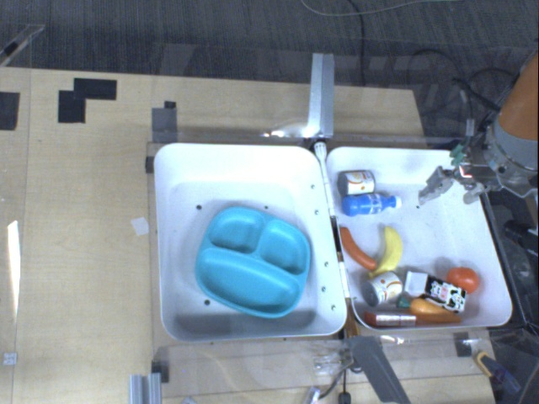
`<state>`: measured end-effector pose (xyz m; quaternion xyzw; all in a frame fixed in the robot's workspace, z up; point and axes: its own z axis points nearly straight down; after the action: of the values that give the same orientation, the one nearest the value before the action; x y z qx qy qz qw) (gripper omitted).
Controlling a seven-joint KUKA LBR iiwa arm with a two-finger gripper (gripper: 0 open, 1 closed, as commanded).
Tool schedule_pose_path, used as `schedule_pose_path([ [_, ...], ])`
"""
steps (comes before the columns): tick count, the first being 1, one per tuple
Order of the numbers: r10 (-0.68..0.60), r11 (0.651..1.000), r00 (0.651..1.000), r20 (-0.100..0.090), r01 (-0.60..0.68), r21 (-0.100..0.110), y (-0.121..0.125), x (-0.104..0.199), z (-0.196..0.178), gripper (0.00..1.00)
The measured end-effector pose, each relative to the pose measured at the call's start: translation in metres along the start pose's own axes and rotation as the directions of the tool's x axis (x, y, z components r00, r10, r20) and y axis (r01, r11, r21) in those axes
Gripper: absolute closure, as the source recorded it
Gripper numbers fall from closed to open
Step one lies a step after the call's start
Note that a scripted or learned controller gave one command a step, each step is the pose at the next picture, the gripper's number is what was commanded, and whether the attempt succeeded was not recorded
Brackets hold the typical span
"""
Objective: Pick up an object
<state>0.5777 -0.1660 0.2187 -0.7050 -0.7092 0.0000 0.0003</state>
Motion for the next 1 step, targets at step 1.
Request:
schedule_pose_path([
  [1, 0.192, 0.981, 0.981, 0.0, -0.192, 0.002, -0.0122, -0.038, 0.055, 0.0],
])
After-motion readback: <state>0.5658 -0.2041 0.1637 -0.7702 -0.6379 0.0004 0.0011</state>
